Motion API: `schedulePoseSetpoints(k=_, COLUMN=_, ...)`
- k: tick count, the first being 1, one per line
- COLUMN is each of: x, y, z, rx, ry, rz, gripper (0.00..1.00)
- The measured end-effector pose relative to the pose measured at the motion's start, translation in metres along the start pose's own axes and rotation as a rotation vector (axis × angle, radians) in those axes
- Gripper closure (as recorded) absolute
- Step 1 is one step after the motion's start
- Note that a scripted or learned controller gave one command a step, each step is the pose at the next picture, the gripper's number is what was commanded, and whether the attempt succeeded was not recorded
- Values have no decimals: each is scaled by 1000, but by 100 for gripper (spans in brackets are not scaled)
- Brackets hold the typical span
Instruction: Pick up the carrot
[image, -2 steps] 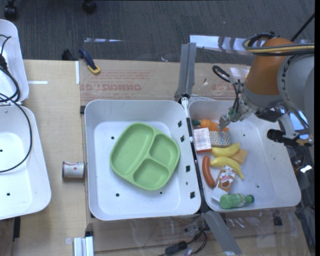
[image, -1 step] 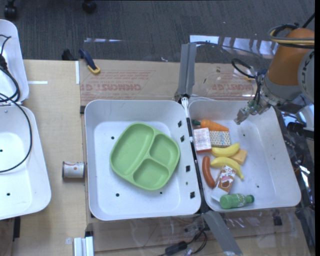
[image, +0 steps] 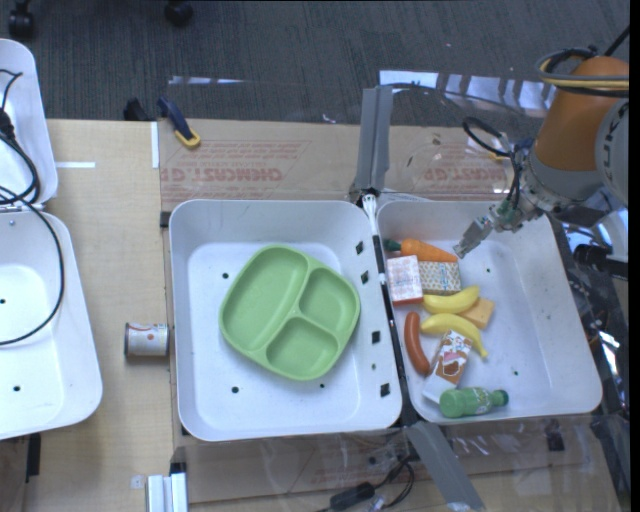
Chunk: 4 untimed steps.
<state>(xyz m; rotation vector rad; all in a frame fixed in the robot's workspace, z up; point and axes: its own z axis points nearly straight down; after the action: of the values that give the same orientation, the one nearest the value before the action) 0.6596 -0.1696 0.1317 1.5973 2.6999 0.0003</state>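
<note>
The carrot (image: 427, 250) is orange with a green stem end and lies at the back left of the right bin (image: 545, 330), next to the divider between the bins. My gripper (image: 468, 243) reaches in from the upper right, tilted down to the left. Its tip sits just right of the carrot's thick end, very near or touching it. Nothing is visibly held.
Just in front of the carrot lie a red-and-white box (image: 404, 278), two bananas (image: 451, 299), a sausage (image: 416, 343), a small carton (image: 452, 358) and a green bottle (image: 473, 401). The left bin (image: 200, 380) holds a green divided plate (image: 290, 312). A small can (image: 147, 340) lies on the bench.
</note>
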Motion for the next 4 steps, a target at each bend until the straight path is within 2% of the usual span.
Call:
schedulePoseSetpoints(k=1, x=48, y=13, z=31, rx=-2, ry=-1, rz=62, gripper=0)
schedulePoseSetpoints(k=2, x=47, y=14, z=21, rx=-5, ry=-2, rz=63, gripper=100)
schedulePoseSetpoints(k=3, x=47, y=14, z=21, rx=-4, ry=-2, rz=63, gripper=0)
schedulePoseSetpoints(k=4, x=103, y=49, z=-61, rx=1, ry=2, rz=46, gripper=0)
